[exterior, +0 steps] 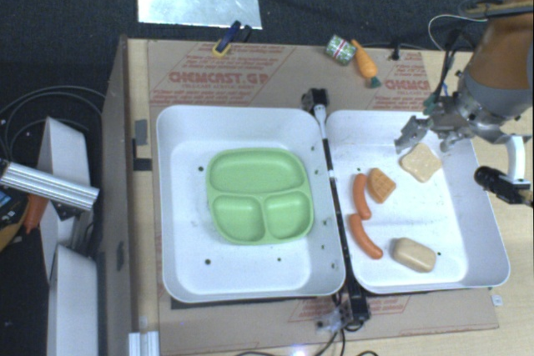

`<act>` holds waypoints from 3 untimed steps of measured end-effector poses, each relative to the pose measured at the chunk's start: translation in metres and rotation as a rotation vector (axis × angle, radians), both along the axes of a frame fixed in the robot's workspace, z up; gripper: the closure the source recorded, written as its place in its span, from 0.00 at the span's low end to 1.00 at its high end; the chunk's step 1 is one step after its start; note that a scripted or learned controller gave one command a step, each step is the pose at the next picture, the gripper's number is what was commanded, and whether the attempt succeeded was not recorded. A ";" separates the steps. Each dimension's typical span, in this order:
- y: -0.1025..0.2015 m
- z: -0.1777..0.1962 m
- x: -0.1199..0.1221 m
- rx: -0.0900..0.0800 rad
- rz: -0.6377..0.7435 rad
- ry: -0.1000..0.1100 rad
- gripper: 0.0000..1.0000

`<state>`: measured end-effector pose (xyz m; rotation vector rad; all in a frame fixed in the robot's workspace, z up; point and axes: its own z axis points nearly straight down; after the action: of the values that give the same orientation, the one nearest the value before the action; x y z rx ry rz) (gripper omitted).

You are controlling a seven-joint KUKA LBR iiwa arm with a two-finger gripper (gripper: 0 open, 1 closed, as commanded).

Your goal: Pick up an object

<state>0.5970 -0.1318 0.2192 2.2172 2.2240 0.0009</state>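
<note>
The right bin (467, 204) holds several toy foods. A pale beige slice (420, 163) lies near its far right. An orange waffle piece (381, 184) sits beside two red-orange sausages (360, 193) (365, 236), and a tan roll (414, 254) rests near the front. My gripper (431, 135) hovers at the bin's far side, just above and behind the beige slice. It is open, with nothing between its spread fingers.
The left bin (179, 179) carries a green divided plate (259, 194). Beyond the bins, a toy carrot (365, 62) and a small green can (340, 49) lie on the cardboard. A black ridge (330, 179) separates the bins. A black bracket (501, 183) juts in at the right.
</note>
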 end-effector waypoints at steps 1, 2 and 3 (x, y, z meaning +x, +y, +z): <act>0.038 -0.135 0.006 0.001 0.000 -0.001 0.00; 0.044 -0.135 -0.005 0.001 -0.002 0.001 0.00; 0.044 -0.123 -0.003 0.000 -0.001 -0.004 1.00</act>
<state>0.5937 -0.0877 0.0960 2.2158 2.2209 0.0060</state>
